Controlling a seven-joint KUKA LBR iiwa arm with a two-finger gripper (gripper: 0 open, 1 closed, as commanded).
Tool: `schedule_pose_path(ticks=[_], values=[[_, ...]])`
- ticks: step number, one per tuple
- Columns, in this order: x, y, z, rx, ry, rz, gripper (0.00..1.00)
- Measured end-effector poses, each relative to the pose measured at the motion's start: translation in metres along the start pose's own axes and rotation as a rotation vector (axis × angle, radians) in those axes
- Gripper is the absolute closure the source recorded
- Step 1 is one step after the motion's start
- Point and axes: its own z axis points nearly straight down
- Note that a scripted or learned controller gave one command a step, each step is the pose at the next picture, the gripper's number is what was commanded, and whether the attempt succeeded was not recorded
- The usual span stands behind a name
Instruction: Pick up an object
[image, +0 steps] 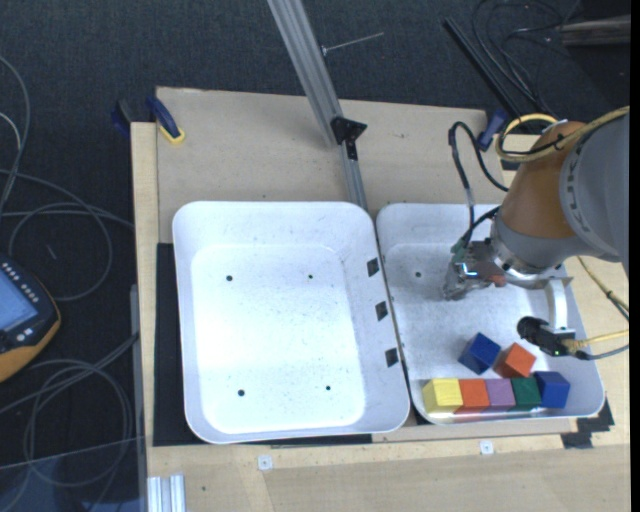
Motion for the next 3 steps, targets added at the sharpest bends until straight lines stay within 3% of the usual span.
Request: schedule_pose_path(ticks=[1, 2, 3], values=[[0.03, 0.039, -0.036, -0.003, -0.001, 0.0, 1.0], [-0.041, 0.035, -0.082, -0.002, -0.005, 0.01, 1.0], [-0.055, 0.033, -0.162, -0.006, -0.005, 0.006, 1.0]])
